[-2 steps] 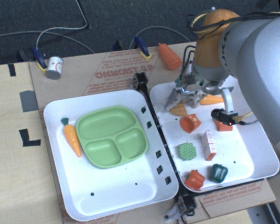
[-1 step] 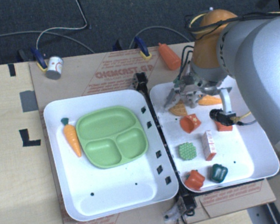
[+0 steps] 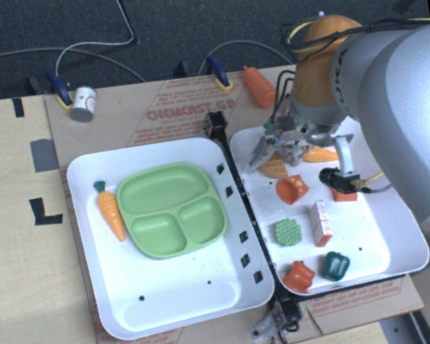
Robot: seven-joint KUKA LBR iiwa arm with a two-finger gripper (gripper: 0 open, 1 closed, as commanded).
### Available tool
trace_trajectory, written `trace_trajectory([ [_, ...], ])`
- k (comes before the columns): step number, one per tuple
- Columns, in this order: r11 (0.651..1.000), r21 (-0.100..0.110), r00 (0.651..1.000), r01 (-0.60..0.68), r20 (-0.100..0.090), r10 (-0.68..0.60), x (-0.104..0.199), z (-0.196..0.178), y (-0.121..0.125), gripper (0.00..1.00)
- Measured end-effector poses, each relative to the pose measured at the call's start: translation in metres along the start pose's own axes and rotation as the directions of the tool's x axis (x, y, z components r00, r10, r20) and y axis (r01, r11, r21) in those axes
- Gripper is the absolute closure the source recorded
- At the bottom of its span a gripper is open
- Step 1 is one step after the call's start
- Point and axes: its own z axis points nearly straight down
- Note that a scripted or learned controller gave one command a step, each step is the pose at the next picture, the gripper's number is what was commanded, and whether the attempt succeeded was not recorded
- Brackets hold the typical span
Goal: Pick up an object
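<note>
My gripper [image 3: 276, 154] hangs low over the back left part of the right bin [image 3: 392, 256]. It is open, with nothing between its fingers. Just under and in front of it lies a yellow-orange wedge [image 3: 273, 170]. A red-orange piece [image 3: 291, 188] sits a little nearer the front. An orange slice [image 3: 320, 154] lies to the right of the gripper. Further forward are a green round piece [image 3: 287, 232], a red and white carton [image 3: 320, 223], a red pepper [image 3: 299, 275] and a dark green pepper [image 3: 334, 266].
The left bin [image 3: 111, 307] holds a green divided plate [image 3: 174, 208] and a toy carrot [image 3: 110, 212] along its left side. An orange toy [image 3: 259, 86] and a small can [image 3: 83, 103] lie on the board behind the bins. A black divider [image 3: 241, 203] runs between the bins.
</note>
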Motion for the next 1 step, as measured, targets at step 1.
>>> trace_trajectory([
  [1,1.0,0.001,1.0,0.0,0.0,0.0,0.0003,-0.0098,-0.0001,1.0],
])
